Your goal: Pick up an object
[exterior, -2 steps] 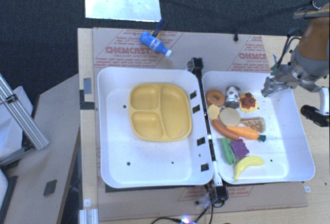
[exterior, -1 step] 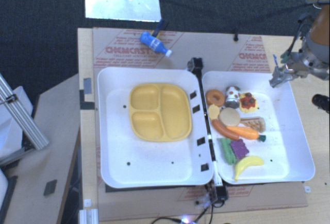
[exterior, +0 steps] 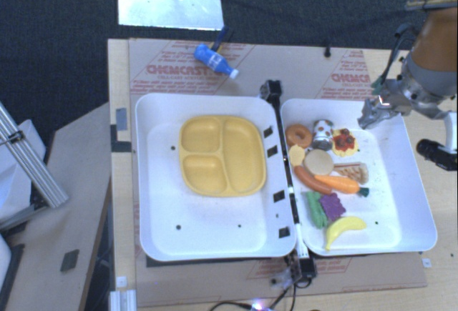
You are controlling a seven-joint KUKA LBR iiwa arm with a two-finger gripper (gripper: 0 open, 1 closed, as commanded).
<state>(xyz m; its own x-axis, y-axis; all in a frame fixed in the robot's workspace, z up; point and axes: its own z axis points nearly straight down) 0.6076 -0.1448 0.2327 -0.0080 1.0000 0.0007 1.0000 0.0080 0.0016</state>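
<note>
The pincer (exterior: 372, 115) hangs over the far right corner of the right bin (exterior: 415, 188), its tip pointing down and leftward; whether it is wide or narrow I cannot tell, and nothing shows in it. This looks like the approach step: no toy has been lifted yet, and the pick is not yet begun.

The toys lie in a loose cluster at the left half of that bin, near the pincer but apart from it. Closest are a red and yellow piece (exterior: 344, 141) and a small can (exterior: 323, 133), with a doughnut (exterior: 298, 136) just beside it. Farther toward the near edge lie a carrot (exterior: 336, 184), a purple piece (exterior: 333, 207) and a banana (exterior: 343, 228).

The next move likely calls for a shift leftward over one toy, then a straight descent; crowding makes a clean grip doubtful.

The arm (exterior: 433, 52) comes in from the right, orange band above the wrist, bent downward. The left bin (exterior: 154, 216) bears a yellow divided plate (exterior: 220, 156).
</note>
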